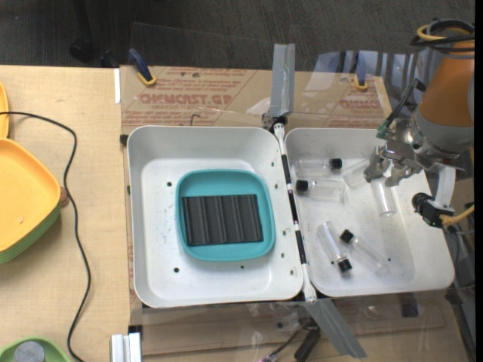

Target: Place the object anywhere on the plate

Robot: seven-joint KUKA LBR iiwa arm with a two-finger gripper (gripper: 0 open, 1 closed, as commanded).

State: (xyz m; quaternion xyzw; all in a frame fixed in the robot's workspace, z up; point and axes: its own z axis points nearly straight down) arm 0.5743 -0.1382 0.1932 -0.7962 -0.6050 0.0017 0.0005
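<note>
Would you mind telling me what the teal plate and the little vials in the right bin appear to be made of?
The teal plate looks like matte moulded plastic, judging by its uniform colour and rounded rim; its dark ribbed centre may be rubber or plastic. The vials are see-through with small black caps, so clear plastic or glass; the view cannot settle which.

Red print "CHEMCAST GP" on brown sheet behind bins; repeated right, unreadable.

yellow dishes stacked at left edge of wooden tabletop; black cable curving beside them | printed cardboard sheet behind bins; blue clamp on it
</note>
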